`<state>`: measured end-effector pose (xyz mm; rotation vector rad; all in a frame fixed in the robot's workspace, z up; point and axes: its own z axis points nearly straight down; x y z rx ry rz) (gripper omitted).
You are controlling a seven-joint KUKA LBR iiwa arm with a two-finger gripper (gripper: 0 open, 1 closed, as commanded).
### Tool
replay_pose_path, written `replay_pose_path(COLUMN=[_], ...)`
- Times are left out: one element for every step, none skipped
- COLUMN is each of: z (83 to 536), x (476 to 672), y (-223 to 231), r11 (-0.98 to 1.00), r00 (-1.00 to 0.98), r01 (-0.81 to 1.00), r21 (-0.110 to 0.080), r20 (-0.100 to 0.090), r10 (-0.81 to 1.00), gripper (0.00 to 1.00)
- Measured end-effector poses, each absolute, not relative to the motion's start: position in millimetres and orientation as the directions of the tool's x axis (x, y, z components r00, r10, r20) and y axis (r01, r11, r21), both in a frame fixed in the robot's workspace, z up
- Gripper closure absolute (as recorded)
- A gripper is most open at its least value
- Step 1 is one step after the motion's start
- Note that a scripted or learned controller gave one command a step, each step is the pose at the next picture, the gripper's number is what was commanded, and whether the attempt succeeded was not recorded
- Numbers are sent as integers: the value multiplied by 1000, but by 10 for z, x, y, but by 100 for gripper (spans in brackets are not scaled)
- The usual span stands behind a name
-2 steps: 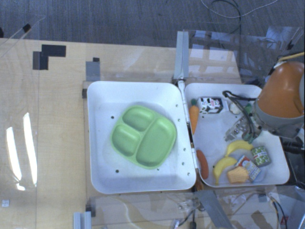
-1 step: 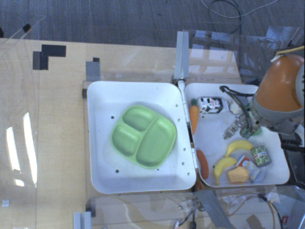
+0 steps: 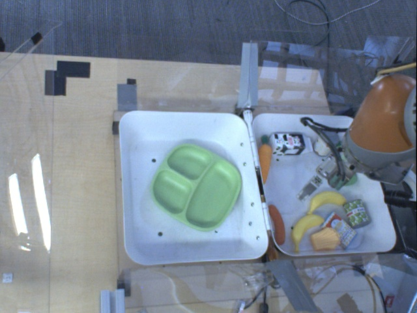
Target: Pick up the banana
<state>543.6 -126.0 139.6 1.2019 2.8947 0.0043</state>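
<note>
Yellow banana [image 3: 326,201] just beside gripper [image 3: 311,188]; grasp unclear | can [image 3: 357,213], second banana [image 3: 305,227] close by

Light wood table [image 3: 65,194] carries two white bins: left bin [image 3: 133,240] at 9 o'clock, right bin [image 3: 384,240] at 3, touching.

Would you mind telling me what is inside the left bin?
The left bin holds a green divided plate, whose three sections look bare. Whatever lies beneath the plate is covered.

Two bananas [image 3: 326,201] [image 3: 303,227], two bins [image 3: 130,175] [image 3: 384,240]
</note>
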Motion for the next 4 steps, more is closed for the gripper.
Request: replay_pose_path(z=[898,1030,1123,2073], x=[4930,4974,4898,5769], y=[-1596,-1592,-2049,-1645], r11=[761,760,849,843], r00=[-761,-759,-849,-843], r01=[649,650,528,538], r21=[8,15,3,6], r20=[-13,-23,-9,-14], r10=[649,650,528,538], gripper=[0,100,100,100])
